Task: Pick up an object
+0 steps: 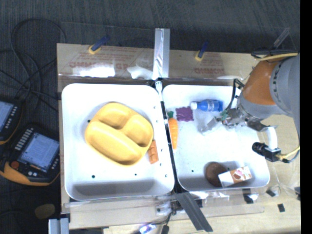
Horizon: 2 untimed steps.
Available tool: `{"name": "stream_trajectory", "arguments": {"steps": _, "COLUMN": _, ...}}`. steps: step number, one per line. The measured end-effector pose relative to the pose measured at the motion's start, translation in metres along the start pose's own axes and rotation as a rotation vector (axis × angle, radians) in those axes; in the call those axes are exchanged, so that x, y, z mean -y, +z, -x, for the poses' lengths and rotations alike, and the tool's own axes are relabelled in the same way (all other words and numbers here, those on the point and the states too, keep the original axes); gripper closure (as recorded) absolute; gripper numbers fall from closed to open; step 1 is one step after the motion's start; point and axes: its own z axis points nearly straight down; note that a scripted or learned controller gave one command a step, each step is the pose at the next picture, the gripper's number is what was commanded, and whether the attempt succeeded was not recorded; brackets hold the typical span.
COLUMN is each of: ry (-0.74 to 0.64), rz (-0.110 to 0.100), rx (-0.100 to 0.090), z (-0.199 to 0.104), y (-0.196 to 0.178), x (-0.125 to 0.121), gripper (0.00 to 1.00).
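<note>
1. No single target is named by the task. The likeliest candidate is judged to be the blue bottle (208, 105), which lies on its side near the back wall of the right bin (253, 179), its white cap turned toward the purple object (184, 114) just beside it.
2. The gripper (210, 125) is seen low in the right bin, just in front of the bottle and a little toward the bin's middle. Nothing is seen between the fingers; whether they are spread or closed cannot be told from the grey, blurred shape.
3. The step in hand is judged to be the approach or descent, with no grasp yet made. The next move would call for the fingers to be set astride the bottle's round body, across its axis, since a smooth cylinder is likely to roll away if pushed from one side.
4. Elsewhere in the right bin, an orange carrot-shaped toy (172, 130) lies along the left wall, and a dark brown rounded object (213, 173) touches a small white carton (235, 176) at the front.
5. In the left bin (78, 179) a large, glossy yellow lobed object (118, 132) is seen, with a small orange piece (153, 152) at its edge.
6. Both bins are smooth, shallow white trays, set side by side on the bench (73, 57), whose far edge is covered with clear plastic sheeting.
7. The arm (273, 89), grey with an orange band, is seen reaching in from the right.
</note>
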Motion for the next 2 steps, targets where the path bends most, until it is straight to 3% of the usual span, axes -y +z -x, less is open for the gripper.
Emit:
{"name": "stream_trajectory", "arguments": {"steps": 1, "ry": -0.068, "rz": -0.002, "rx": 0.000, "z": -0.007, "y": 0.001, "x": -0.064, "gripper": 0.00}}
{"name": "stream_trajectory", "arguments": {"steps": 2, "ry": -0.340, "rz": -0.017, "rx": 0.001, "z": -0.033, "y": 0.001, "x": -0.088, "gripper": 0.00}}
